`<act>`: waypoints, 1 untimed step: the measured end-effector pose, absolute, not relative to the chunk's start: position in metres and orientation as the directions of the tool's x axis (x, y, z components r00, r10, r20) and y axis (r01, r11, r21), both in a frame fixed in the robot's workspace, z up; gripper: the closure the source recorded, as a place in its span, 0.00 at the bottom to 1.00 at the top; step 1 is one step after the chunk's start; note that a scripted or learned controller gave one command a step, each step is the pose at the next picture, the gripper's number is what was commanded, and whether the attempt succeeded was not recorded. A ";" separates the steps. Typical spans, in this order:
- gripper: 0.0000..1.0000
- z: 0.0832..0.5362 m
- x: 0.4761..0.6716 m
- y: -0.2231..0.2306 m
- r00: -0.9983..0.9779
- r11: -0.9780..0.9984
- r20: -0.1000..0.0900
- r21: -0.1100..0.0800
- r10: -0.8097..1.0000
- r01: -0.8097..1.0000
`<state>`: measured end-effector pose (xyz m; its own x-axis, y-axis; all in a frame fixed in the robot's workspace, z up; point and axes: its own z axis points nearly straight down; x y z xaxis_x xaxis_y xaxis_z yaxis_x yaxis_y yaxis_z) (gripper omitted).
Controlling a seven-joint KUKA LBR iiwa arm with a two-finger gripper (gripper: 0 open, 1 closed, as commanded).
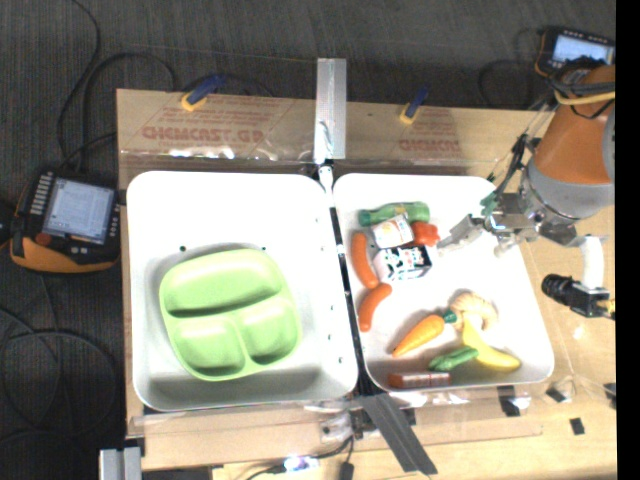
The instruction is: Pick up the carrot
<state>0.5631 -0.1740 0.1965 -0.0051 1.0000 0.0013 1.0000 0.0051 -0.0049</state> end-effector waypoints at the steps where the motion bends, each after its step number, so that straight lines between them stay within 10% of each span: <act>1: 0.00 0.239 0.550 -0.162 0.072 -0.072 -0.001 -0.005 0.997 0.997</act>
